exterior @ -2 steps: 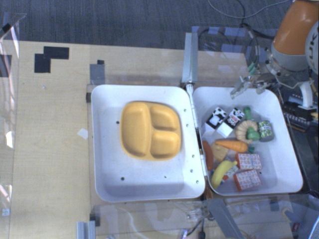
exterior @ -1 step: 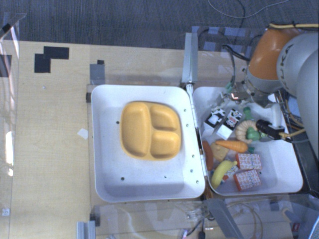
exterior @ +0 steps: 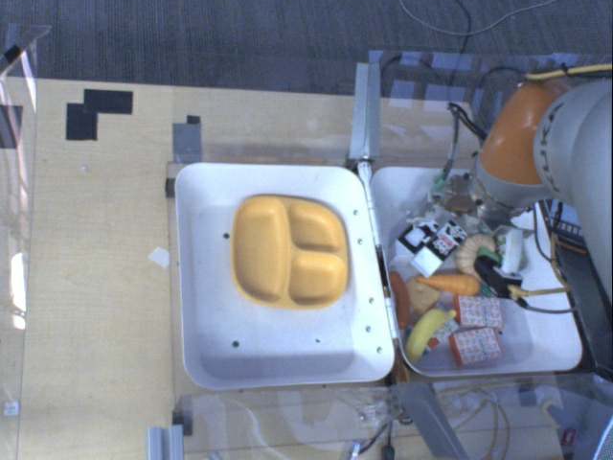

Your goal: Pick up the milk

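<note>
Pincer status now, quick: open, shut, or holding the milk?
Pincer: cannot be told; it sits low over the right bin's pile, beneath the arm.

White bins (exterior: 201,257); yellow tray (exterior: 287,250); black-and-white patterned carton (exterior: 432,238); orange carrot (exterior: 448,283); yellow banana (exterior: 427,332); red boxes (exterior: 476,345).

Dark grey carpet (exterior: 239,17) is running across the far side, well beyond the gripper, with a thin cable (exterior: 460,12) looping over it. A pale wooden benchtop (exterior: 96,286) is stretching away on the side opposite the arm, carrying black tape patches (exterior: 96,111) at its far corner. A metal divider post (exterior: 363,113) is standing just beside the gripper's bin, and soft, even light is falling throughout.
</note>
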`<state>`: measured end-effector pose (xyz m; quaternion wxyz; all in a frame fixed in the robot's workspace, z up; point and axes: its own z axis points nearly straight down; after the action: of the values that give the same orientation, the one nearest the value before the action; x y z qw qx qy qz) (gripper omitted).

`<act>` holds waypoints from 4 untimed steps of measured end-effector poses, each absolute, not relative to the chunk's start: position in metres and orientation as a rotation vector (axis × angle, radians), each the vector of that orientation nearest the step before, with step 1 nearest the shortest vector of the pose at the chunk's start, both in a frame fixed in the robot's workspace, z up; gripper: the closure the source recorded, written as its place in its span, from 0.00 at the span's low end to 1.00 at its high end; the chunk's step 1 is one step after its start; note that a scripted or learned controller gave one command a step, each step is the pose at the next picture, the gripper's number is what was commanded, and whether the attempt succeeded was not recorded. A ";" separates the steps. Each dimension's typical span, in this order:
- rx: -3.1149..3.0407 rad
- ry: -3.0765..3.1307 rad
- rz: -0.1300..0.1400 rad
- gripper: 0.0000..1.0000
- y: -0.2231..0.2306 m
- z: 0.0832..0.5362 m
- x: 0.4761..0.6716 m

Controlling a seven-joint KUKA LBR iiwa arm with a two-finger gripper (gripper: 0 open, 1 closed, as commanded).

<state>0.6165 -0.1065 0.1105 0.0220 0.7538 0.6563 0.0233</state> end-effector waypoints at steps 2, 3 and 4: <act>2.569 1.725 0.082 0.00 -0.143 0.110 0.571; 2.491 1.901 0.012 0.00 -0.103 0.118 0.606; 2.244 2.188 0.007 0.00 -0.142 0.168 0.590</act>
<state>0.5904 -0.1415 0.1680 0.0037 0.7160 0.6981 0.0022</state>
